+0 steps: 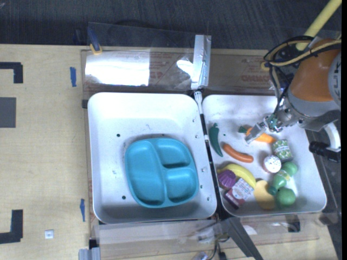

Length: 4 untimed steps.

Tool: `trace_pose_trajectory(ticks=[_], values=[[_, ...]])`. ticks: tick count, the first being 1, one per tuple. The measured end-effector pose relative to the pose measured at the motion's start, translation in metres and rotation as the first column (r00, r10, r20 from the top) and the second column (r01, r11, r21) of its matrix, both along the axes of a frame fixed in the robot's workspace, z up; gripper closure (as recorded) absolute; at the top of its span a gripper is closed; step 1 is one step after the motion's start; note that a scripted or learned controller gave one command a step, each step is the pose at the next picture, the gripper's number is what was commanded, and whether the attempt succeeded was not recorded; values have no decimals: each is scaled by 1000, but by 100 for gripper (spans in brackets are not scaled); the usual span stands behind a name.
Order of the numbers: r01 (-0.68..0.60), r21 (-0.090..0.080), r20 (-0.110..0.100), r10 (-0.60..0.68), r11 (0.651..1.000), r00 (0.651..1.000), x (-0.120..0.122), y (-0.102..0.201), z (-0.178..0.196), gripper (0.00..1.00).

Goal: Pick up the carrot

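The carrot (pixel 264 138) is a short orange piece with a small green top (pixel 242 129), lying in the upper middle of the right bin (pixel 320 199). My gripper (pixel 259 130) hangs right over it, reaching in from the right beneath the orange wrist band (pixel 309 83). Its metal tip covers the carrot's middle, so only the orange end and the green top show. The carrot looks to be resting on the bin floor.
Crowded around the carrot are a green chilli (pixel 215 138), an orange sausage (pixel 237 153), a patterned green can (pixel 282 148), a white round lid (pixel 272 164), a banana (pixel 238 172), a purple packet (pixel 236 187) and green fruit (pixel 285 196). A blue divided plate (pixel 161 172) lies in the left bin (pixel 103 145).
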<state>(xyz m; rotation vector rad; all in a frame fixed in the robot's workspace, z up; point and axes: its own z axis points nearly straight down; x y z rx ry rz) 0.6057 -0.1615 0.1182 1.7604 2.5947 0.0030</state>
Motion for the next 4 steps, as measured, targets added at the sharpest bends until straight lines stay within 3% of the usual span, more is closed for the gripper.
trace_pose_trajectory(ticks=[1, 2, 3, 4], values=[[205, 2, -5, -205, 979, 979, -3, -18, -32, 0], [205, 3, 1, -205, 979, 979, -1, -18, -20, 100], [253, 3, 1, -253, 968, 968, -20, 50, 69, 100], [252, 3, 1, -252, 968, 968, -20, 50, 77, 100]])
